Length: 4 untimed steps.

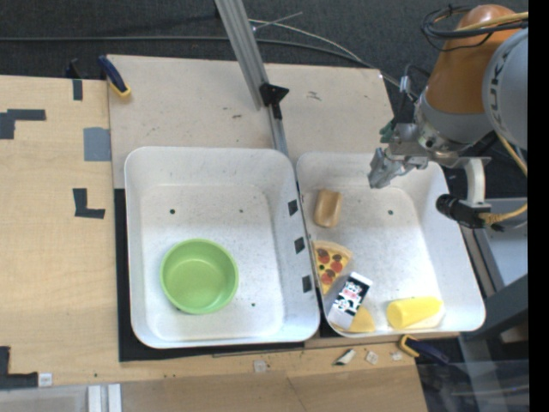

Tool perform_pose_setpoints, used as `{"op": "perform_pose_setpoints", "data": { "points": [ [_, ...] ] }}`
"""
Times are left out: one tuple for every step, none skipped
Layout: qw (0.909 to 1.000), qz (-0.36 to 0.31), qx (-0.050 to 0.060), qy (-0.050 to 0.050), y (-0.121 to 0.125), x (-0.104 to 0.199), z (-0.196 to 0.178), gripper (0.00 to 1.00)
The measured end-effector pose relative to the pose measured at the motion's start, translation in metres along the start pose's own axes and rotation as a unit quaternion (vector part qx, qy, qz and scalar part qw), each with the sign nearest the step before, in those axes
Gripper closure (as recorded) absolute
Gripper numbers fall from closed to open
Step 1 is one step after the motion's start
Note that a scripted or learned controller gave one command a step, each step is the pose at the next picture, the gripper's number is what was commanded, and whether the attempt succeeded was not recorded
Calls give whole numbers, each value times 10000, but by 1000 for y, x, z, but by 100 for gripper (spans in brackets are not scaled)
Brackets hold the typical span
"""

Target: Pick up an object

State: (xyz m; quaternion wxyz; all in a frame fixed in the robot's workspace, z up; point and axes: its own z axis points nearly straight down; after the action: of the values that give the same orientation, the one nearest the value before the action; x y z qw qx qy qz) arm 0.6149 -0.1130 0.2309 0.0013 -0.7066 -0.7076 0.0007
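Pincer (382,177) hangs over right bin (446,230) far end; I see nothing held, finger spread indiscernible. Bread piece (327,207) nearest, just left-below; I judge it likeliest target.

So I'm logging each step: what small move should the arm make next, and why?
Probably move left and lower toward the bread. The gripper hangs above the right bin's far end, nothing visibly held, and the bread is the nearest object.

A robot lab: taped plywood bench (51,230), metal pole (244,45) behind two white bins (141,174), loose cables (326,45).
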Motion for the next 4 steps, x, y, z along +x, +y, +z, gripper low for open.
{"op": "perform_pose_setpoints", "data": {
  "points": [
    [10000,1,0,0,0,0,0,0],
    [10000,2,39,-4,-9,8,60,0],
    [10000,3,50,-2,-16,17,122,0],
    [10000,6,3,-3,-15,17,141,0]
  ]
}}
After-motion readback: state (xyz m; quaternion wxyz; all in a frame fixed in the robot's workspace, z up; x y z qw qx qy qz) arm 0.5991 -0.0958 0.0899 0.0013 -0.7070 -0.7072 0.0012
